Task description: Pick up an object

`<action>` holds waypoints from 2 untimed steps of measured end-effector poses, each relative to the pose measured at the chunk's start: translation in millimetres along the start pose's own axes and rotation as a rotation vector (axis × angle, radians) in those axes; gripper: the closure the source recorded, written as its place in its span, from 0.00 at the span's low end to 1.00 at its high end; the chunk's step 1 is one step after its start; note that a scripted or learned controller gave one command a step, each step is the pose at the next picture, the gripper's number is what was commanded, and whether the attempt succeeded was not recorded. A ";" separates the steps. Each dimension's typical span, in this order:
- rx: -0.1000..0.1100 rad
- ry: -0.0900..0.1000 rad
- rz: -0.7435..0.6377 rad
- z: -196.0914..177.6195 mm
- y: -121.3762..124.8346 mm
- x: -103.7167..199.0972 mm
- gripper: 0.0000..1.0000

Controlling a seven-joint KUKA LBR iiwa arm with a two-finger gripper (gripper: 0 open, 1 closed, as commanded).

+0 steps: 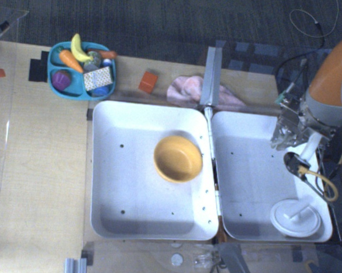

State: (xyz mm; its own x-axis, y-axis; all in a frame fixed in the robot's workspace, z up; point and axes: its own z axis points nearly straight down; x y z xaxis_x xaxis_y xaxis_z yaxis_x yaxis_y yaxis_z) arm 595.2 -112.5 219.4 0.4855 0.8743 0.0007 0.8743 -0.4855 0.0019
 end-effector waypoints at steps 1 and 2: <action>-0.005 0.000 0.023 -34.3 8.7 -73.2 0.00; 0.003 0.000 0.343 99.7 -69.9 -46.5 0.00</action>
